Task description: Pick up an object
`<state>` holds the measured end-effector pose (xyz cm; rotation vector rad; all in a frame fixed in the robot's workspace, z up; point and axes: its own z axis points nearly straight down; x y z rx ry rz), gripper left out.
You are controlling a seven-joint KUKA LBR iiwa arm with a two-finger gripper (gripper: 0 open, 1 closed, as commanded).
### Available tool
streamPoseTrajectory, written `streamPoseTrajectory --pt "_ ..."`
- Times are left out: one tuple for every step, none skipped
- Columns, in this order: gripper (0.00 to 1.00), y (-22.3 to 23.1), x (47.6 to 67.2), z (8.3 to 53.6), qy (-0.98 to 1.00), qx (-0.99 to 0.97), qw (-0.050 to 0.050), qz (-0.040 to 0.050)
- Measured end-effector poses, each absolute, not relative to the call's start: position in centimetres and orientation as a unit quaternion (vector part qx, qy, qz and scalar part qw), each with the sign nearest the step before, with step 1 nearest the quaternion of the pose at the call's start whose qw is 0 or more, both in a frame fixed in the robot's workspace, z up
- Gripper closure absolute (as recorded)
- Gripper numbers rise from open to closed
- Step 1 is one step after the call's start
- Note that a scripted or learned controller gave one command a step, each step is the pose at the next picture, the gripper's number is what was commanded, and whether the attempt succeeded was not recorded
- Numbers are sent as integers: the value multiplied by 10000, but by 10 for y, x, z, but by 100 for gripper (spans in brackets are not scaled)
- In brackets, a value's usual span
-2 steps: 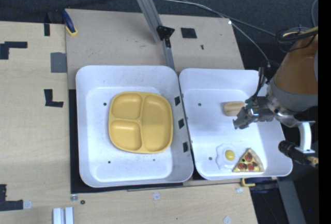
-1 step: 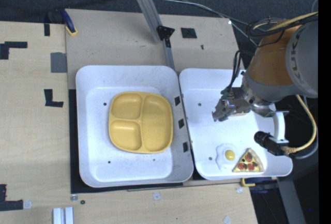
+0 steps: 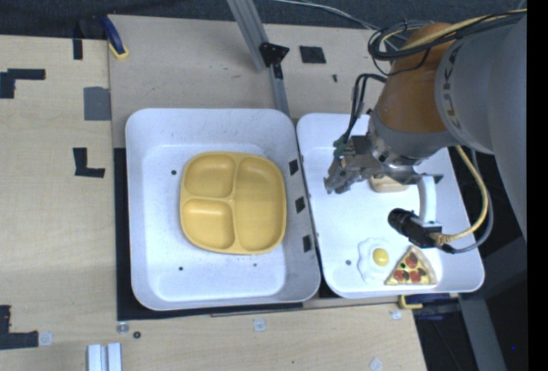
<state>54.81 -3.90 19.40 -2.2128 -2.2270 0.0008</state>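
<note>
Gripper (image 3: 336, 182) of mine hung low over the right bin (image 3: 321, 138); whether it was apart or together I could not tell. Toy egg (image 3: 375, 258) and pizza slice (image 3: 412, 268) lay untouched at the near corner, well apart, so I judged the pick not begun: next meant moving over one and descending.

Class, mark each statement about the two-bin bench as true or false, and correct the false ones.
1. A yellow divided plate lies in the left bin. True.
2. The toy pizza slice lies in the left bin. False: it lies in the right bin, near its front corner.
3. The toy fried egg lies beside the pizza slice. True.
4. The end effector hangs over the yellow plate. False: it is over the right bin.
5. The yellow plate has three compartments. True.
</note>
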Motion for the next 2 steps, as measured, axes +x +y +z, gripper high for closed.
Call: streamPoseTrajectory --pt "100 9 572 210 -7095 -7047 1 -8" --pt "100 62 603 208 -7095 -7047 2 -5"
